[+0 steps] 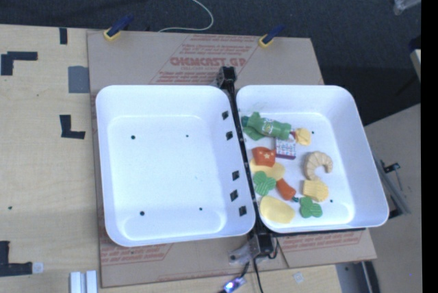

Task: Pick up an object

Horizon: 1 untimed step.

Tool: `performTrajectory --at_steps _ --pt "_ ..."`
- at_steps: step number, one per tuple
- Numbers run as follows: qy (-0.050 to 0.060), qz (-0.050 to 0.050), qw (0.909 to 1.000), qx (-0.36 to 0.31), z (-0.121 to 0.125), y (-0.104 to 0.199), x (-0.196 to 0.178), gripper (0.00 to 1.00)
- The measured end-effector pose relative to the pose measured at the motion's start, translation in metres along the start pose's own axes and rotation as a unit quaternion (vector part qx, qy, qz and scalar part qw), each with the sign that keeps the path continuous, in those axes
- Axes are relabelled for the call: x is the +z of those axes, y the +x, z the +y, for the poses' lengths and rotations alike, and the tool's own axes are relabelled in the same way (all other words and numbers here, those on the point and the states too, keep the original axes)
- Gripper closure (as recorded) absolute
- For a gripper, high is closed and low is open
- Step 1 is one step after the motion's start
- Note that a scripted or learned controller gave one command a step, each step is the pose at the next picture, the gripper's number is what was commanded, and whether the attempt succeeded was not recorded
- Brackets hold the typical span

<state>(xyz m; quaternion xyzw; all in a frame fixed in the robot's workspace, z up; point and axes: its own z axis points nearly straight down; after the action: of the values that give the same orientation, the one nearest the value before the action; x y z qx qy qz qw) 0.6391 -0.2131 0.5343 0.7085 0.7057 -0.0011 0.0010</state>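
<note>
I see two white bins point(102, 148) side by side on the counter point(41, 168), toy food clustered in the three-o'clock bin, croissant point(318, 162) at its three o'clock, green bottle point(265, 126) at twelve, tool state I cannot tell

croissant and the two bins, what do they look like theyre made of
Croissant: probably moulded plastic toy food; tan, smooth ridges, a pale sheen. Left bin and right bin: likely thin formed plastic; glossy white, rounded corners and rolled rims. The look alone cannot confirm either.
</note>
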Motion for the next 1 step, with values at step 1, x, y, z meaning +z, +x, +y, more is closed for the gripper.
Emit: performTrajectory --at_steps 1 --pt "0.000 0.000 1.0000 -0.002 0.0168 -0.0107 0.0003 1.00"
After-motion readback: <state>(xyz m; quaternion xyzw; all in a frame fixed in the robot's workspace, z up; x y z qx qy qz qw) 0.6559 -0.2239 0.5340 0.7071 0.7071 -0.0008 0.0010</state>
